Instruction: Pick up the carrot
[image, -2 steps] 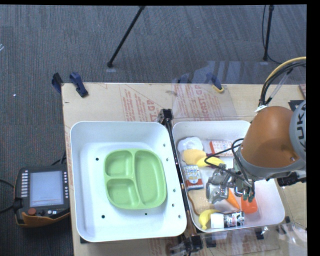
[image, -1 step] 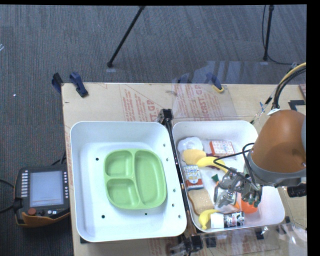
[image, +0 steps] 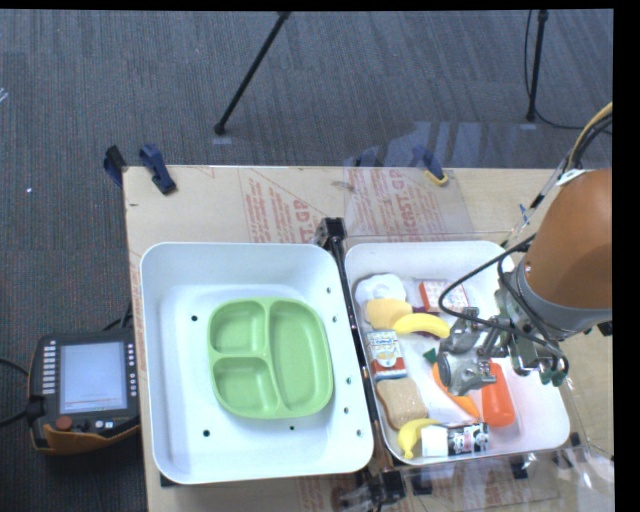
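The carrot is an orange piece lying in the right bin, toward its front right. The grey gripper hangs directly over it and hides its middle, so only orange ends show at the lower left and below the gripper. I cannot tell if the gripper touches the carrot. The orange-banded arm reaches in from the right.
An orange-red block lies right beside the carrot. The same bin holds two bananas, a bread slice, a small can, a white egg-like item and a small carton. A green divided plate sits in the left bin.
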